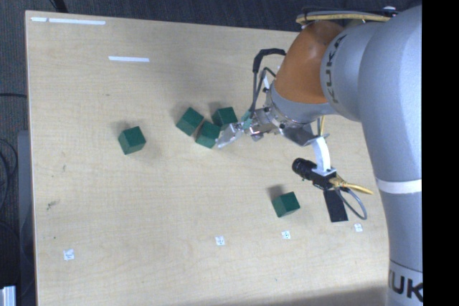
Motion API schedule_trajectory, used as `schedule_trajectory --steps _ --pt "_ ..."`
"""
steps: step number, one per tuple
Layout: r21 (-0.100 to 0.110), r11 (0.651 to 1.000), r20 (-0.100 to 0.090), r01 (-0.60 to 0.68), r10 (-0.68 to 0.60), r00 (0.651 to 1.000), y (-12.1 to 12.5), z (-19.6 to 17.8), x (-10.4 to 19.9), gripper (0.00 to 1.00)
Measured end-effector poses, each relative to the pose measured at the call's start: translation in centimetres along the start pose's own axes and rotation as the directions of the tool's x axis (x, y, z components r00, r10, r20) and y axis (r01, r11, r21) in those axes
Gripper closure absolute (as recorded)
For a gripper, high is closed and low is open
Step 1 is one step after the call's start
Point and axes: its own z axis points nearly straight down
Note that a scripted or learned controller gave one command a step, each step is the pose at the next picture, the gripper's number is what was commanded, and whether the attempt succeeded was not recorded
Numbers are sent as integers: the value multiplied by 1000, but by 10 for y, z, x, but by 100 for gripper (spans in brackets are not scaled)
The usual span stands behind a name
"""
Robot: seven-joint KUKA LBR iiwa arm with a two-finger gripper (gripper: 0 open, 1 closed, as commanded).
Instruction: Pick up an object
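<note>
Five green cubes lie on the tan board (107,211). Three of them cluster near the middle: one cube (190,121) on the left, one (208,134) just below it, and one (225,116) at the upper right. My gripper (231,134) reaches in from the right and sits low against this cluster, its tip touching or nearly touching the lower cube. No cube is visibly lifted. A lone cube (132,140) rests to the left, and another (286,203) lies at the lower right, below the arm.
The grey arm with its orange band (305,72) covers the board's right side. A black fitting with a yellow cable (323,179) hangs under the wrist. White tape strips (129,59) mark the upper left. Small white markers (220,241) dot the front edge.
</note>
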Motion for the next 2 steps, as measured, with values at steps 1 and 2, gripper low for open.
schedule_trajectory --steps 1,2 --pt "-5 998 3 69 -69 998 54 44 9 0" --pt "-2 997 2 73 -73 997 53 35 10 100"
